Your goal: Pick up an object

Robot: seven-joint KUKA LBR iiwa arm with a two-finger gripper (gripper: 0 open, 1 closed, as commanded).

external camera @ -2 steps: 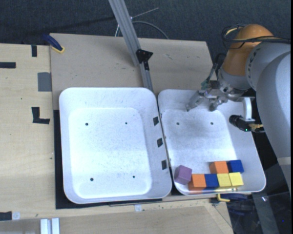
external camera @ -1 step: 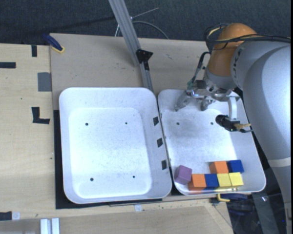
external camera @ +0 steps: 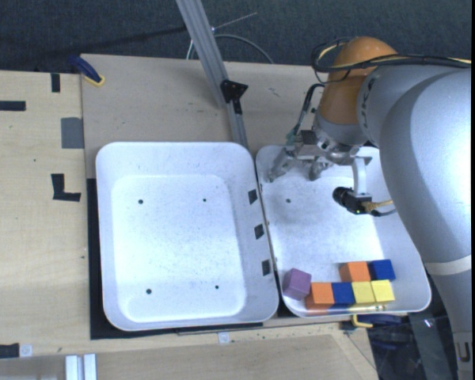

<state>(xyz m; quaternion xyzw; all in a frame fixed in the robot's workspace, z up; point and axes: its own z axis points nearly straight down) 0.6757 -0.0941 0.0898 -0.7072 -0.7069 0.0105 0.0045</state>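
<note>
Several small blocks lie in a cluster at the near end of the right bin (external camera: 317, 236): a purple block (external camera: 298, 282), an orange block (external camera: 322, 293), a blue block (external camera: 343, 293), two yellow blocks (external camera: 372, 291), and behind them another orange block (external camera: 354, 272) and a blue one (external camera: 381, 270). My gripper (external camera: 294, 169) hangs over the far end of the same bin, well away from the blocks. Its fingers are spread and it is open with nothing between them.
The left bin (external camera: 174, 236) sits beside the right one, their rims touching. A slanted metal pole (external camera: 210, 54) with a black clamp (external camera: 234, 92) rises behind the bins. The grey arm (external camera: 427, 157) covers the right side of the bench.
</note>
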